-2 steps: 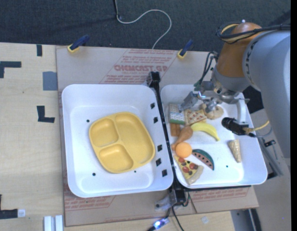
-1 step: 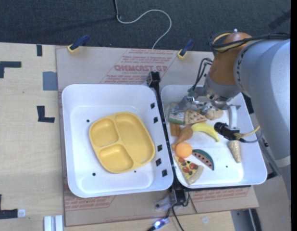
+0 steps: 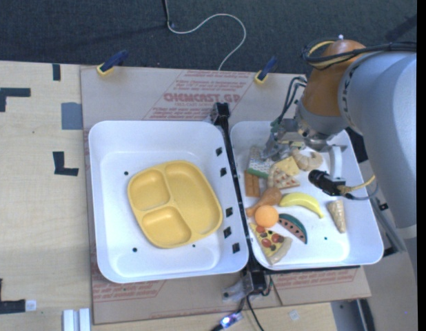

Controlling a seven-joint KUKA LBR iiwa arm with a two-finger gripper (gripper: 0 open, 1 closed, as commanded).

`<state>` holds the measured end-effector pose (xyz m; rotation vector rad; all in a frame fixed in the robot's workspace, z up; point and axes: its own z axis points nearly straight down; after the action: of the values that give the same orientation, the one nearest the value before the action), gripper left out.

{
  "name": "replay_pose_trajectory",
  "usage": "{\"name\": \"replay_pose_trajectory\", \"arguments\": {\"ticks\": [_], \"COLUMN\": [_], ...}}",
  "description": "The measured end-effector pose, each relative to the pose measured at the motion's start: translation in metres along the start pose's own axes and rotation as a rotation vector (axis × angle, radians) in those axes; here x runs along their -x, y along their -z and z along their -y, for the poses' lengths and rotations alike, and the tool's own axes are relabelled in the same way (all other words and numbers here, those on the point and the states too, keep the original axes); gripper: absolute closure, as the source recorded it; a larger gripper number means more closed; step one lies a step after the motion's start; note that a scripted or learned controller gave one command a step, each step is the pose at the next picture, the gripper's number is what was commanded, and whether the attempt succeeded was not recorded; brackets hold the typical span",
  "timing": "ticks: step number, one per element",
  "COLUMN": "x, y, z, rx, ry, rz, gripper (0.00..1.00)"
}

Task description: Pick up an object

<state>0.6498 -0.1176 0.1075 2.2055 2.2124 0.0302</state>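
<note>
Plastic toy food (image 3: pixel 285 205) piled in right bin (image 3: pixel 358 250): curved yellow banana (image 3: pixel 302 203), round orange (image 3: pixel 266 216), watermelon wedge (image 3: pixel 294 227), pizza slice (image 3: pixel 271 243). Gripper (image 3: pixel 280 143) sits low over pile's back edge, can't tell if anything's grabbed. Left bin (image 3: pixel 113 185) w/ smooth yellow divided plate (image 3: pixel 174 203).

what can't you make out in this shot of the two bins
- Hand, camera view: the wrist and cables above it hide whether it is open or shut, or touching anything.
- Toy food at the back of the right bin: the pieces overlap under the arm, so they are hard to tell apart.
- Arm: cut off by the right edge.
</note>
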Motion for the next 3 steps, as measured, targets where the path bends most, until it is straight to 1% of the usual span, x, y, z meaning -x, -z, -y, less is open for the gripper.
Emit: {"name": "replay_pose_trajectory", "arguments": {"ticks": [1,2,3], "x": [0.004,0.007,0.007], "y": [0.048,0.092,0.118], "z": [0.006,0.009,0.008], "rx": [-0.023,-0.023,-0.025], "ry": [-0.002,-0.003,-0.002], "rz": [0.002,0.002,0.001], "gripper": [1.00,1.00,1.00]}}
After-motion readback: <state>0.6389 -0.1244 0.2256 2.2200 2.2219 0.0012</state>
